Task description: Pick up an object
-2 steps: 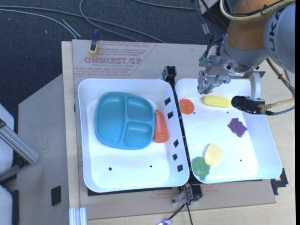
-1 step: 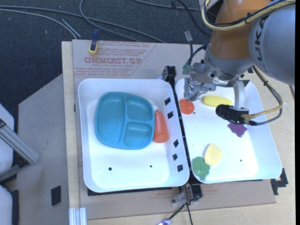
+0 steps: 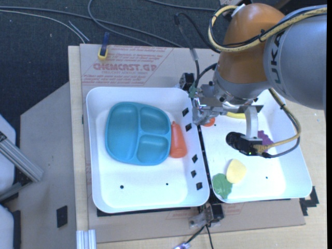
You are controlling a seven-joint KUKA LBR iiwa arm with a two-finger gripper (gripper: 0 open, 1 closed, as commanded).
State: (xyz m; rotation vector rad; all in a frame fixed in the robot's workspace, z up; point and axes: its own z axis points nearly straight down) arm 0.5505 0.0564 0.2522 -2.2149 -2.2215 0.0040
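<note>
- Camera view has the arm (image 3: 249,51) low over the inner edge of the right bin (image 3: 295,175), close to the wall shared with the left bin (image 3: 98,139). The wrist covers the jaws, so I cannot tell whether they are spread or pressed together, and nothing can be seen pinched in them.
- The likeliest target is a small red-orange thing (image 3: 209,121) that peeks out from under the wrist in the right bin, near the shared wall. Most of it is hidden, so a grasp could land on its edge and squirt it aside.
- Because that thing lies so close to the wall, a jaw could come down on the rim instead of into the bin. That would jam the descent or shove the bin across the table.
- An orange piece (image 3: 178,141) lies in the left bin, touching the right side of the blue plate (image 3: 137,134). If the jaws drift over the wall, they may nudge this piece or catch the plate's lip.
- A yellow piece (image 3: 236,171) and a green piece (image 3: 222,184) lie touching near the front of the right bin. Reaching for either risks pinching both or knocking one away.
- A purple piece (image 3: 265,137) lies partly hidden farther right, and a sweep of the wrist could drag it.
- Closing on air is a real chance here, since the wrist blocks any check of alignment.
</note>
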